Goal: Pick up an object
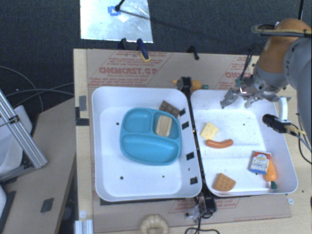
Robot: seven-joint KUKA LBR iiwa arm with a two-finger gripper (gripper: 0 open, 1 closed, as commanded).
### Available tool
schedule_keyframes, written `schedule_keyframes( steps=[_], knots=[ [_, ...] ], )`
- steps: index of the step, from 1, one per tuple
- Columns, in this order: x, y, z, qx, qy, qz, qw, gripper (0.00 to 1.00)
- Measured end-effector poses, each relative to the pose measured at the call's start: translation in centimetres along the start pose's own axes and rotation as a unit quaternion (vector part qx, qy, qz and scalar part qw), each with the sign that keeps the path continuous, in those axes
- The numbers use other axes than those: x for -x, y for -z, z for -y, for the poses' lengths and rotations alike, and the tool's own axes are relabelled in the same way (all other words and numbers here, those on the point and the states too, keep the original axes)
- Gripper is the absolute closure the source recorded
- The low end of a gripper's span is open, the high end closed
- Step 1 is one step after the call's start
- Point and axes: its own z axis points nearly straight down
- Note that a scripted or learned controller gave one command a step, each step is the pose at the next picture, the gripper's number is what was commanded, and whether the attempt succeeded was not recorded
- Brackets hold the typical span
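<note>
My gripper (241, 100) hangs over the far edge of the right bin (287, 179), fingers spread open and nothing between them. Below it in that bin lie a yellow cheese wedge (209, 130), a red-orange sausage (219, 143), a round waffle (224, 182), a small printed box (259, 161) and an orange carrot (271, 172) against the box. The left bin (105, 179) holds a blue divided plate (146, 143) with a tan bread slice (163, 126) in one compartment. A brown chocolate piece (169, 107) lies just behind the plate.
A black clip strip (191, 140) runs along the seam between the bins. An orange object (195, 85) sits on the cardboard behind the bins. The arm's black side piece (275, 123) overhangs the right bin's right side. A beige ring (154, 224) lies at the front edge.
</note>
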Motion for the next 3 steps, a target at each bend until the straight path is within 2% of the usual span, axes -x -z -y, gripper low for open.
schedule_keyframes(
  steps=[1,2,3],
  knots=[
    [-0.1,-5.2,0.0,0.001,0.001,0.0,1.0,0.0],
    [0.0,-3.7,-0.2,0.005,0.001,0.001,1.0,1.0],
    [-0.4,2.6,-1.1,0.006,0.0,0.001,1.0,1.0]
  ],
)
